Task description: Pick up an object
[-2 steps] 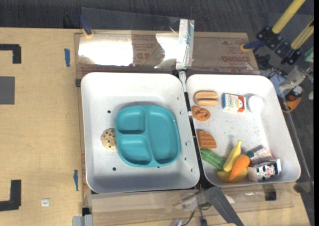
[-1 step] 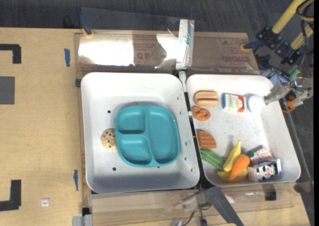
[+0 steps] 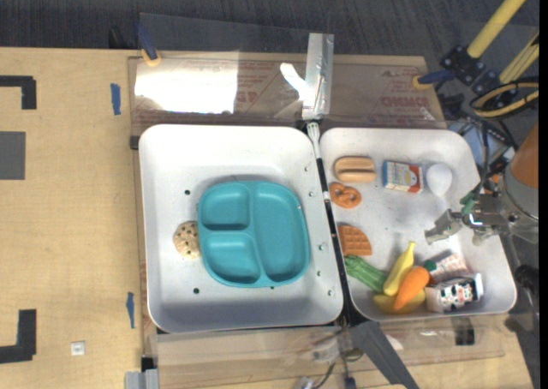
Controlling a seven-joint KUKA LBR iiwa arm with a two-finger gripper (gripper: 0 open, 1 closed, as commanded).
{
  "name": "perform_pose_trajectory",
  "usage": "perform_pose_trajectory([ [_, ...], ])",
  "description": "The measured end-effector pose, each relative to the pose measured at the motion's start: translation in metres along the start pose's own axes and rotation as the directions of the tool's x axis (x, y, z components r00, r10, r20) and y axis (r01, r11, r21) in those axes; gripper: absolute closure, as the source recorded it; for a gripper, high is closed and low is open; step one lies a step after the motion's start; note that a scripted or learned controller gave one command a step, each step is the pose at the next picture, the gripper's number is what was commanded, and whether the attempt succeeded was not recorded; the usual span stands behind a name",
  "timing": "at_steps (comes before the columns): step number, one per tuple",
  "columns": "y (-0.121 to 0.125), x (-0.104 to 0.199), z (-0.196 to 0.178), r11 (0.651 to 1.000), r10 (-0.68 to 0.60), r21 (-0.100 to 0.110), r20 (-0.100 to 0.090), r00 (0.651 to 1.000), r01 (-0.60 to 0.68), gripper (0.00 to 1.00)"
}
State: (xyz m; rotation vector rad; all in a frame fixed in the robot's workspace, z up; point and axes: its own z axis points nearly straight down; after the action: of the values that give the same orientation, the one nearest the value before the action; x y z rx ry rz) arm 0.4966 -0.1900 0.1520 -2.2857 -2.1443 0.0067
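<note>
The right white bin (image 3: 458,146) holds several toy foods: a hot dog (image 3: 354,170), a pretzel (image 3: 346,196), a small carton (image 3: 401,176), a white round piece (image 3: 438,178), a brown waffle (image 3: 354,240), a green vegetable (image 3: 364,273), a banana (image 3: 399,268), a carrot (image 3: 411,287) and a cow-patterned carton (image 3: 454,293). My gripper (image 3: 461,231) hangs over that bin's right side, above the cow-patterned carton and to the right of the banana. It looks open, with bare bin floor showing between the fingers.
The left white bin (image 3: 163,207) holds a teal divided plate (image 3: 253,233), and a cookie (image 3: 187,239) lies against the plate's left edge. A clear plastic sheet and a metal bracket (image 3: 318,74) stand behind the bins. Cables and a yellow pole (image 3: 505,6) are at the far right.
</note>
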Motion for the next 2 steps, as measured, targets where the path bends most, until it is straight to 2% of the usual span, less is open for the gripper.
perform_pose_trajectory([
  [1, 0.037, 0.041, 0.059, 0.980, -0.201, -0.005, 0.001, 0.980, 0.201, 0.00],
  [2, 0.121, 0.064, 0.065, 0.966, -0.258, 0.002, 0.002, 0.966, 0.258, 0.00],
])
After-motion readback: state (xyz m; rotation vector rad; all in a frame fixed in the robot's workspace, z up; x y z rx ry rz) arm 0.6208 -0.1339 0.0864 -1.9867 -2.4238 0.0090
